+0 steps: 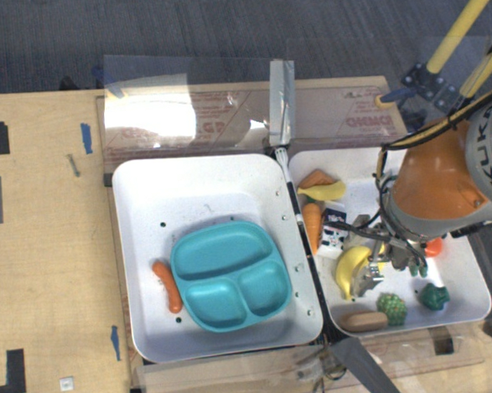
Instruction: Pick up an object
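My gripper (371, 272) hangs low in the right bin (476, 297), under the grey arm with its orange band (434, 188). It is right over the yellow banana (349, 268), at the banana's right side and seemingly touching it. Close by lie a green broccoli piece (393, 307), a darker green toy (434, 297), a brown bread-like stick (364, 320), a small red piece (434, 248) and an orange carrot (313, 224). An orange and yellow piece (321, 184) lies at the bin's back. The arm hides part of the bin's middle.
The left bin (145, 190) holds a teal divided plate (230, 275) and an orange-red sausage (167, 286) beside its left edge. A ridge (297, 230) separates the bins. A clear panel (224, 117) stands behind them, and yellow bars (461, 25) cross the upper right.
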You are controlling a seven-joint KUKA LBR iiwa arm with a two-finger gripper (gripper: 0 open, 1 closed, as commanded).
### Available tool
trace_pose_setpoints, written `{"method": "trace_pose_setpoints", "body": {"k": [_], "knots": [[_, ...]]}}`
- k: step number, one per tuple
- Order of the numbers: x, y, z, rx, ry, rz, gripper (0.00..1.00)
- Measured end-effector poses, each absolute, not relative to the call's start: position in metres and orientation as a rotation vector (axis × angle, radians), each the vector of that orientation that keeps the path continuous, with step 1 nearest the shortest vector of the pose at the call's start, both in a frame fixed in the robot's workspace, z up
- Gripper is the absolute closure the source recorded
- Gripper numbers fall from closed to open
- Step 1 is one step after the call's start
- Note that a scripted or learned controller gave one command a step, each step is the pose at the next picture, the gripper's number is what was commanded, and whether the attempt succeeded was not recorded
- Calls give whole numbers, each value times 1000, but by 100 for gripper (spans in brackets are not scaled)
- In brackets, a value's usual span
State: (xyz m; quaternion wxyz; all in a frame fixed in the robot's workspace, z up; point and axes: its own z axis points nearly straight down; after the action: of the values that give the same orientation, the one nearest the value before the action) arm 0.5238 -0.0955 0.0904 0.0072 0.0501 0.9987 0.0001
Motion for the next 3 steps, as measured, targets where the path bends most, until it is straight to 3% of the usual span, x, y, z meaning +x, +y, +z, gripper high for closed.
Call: {"method": "trace_pose_setpoints", "body": {"k": [1, 2, 3], "knots": [[577, -181, 325, 358, 3104, -5, 0], [508, -200, 221, 848, 3025, 0, 0], [486, -196, 101, 393, 3115, 0, 0]]}}
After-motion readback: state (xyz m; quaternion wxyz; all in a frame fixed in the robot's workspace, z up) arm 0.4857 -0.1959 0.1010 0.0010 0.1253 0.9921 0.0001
